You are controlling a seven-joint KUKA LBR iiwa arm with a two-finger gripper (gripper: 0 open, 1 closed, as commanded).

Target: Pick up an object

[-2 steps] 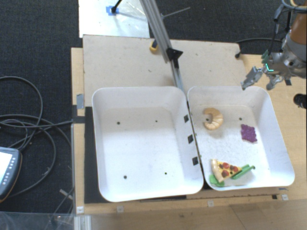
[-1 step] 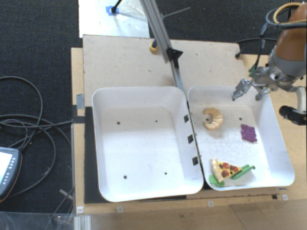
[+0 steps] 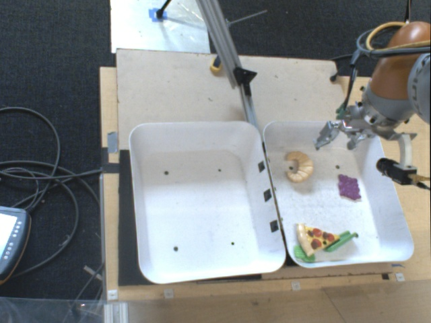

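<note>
Gripper (image 3: 339,134) is seen over the right bin's (image 3: 397,210) far edge; finger state cannot be told, nothing seen between them. A croissant (image 3: 299,165) is noted nearby below-left, a purple piece (image 3: 349,187) right of it, a pizza slice (image 3: 316,237) and green piece (image 3: 340,240) at the near wall.

We are seeing the right bin (image 3: 387,237) holding a croissant (image 3: 299,165) at its upper left, a purple piece (image 3: 349,187) right of it, and a pizza slice (image 3: 316,237) at the lower left. The gripper (image 3: 340,134) is hanging above the croissant, at the bin's upper edge.
</note>
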